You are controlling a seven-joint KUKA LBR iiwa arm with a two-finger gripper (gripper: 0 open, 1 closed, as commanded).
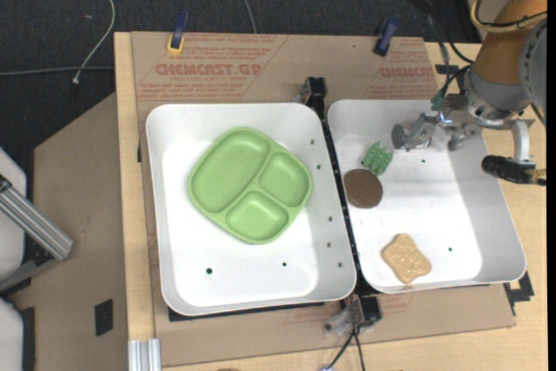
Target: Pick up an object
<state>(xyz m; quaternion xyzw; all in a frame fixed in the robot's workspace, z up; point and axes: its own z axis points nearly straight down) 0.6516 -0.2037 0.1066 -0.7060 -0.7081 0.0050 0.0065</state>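
A cardboard-covered desk (217,65) carries two shallow white bins: well to the left of the end effector (415,135), the left bin (174,256) holds a green three-compartment plate (250,184), while the end effector hangs over the upper part of the right bin (486,221). Just below and left of it lies a small green ridged piece (377,158), then a round brown disc (363,188), and farther down a tan cracker-shaped toy (406,258). Its fingers look slightly parted with nothing between them, so the pick appears not yet made, with the green piece the likeliest target.
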